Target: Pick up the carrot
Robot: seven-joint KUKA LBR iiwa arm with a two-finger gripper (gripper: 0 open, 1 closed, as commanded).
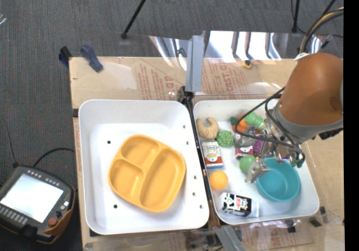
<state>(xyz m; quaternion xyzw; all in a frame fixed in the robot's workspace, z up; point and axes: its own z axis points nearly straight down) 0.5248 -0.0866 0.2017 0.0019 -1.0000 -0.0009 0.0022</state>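
Observation:
The carrot (242, 126) lies in the right bin (311, 208) near its back. Its small orange body has a green top (253, 118) pointing right, and the arm's wrist partly covers it. My gripper (256, 172) hangs below the orange-banded wrist (311, 90), low over the bin's middle. It is between a green round fruit (247, 162) and the teal bowl (279, 182), and it is nearer the front than the carrot, with a gap between them.
The right bin also holds a croissant (207, 127), a green bumpy item (225, 138), purple grapes (257, 147), a small carton (211, 153), an orange (218, 180) and a black-and-white milk carton (238, 204). The left bin (95, 115) holds a yellow divided plate (147, 172).

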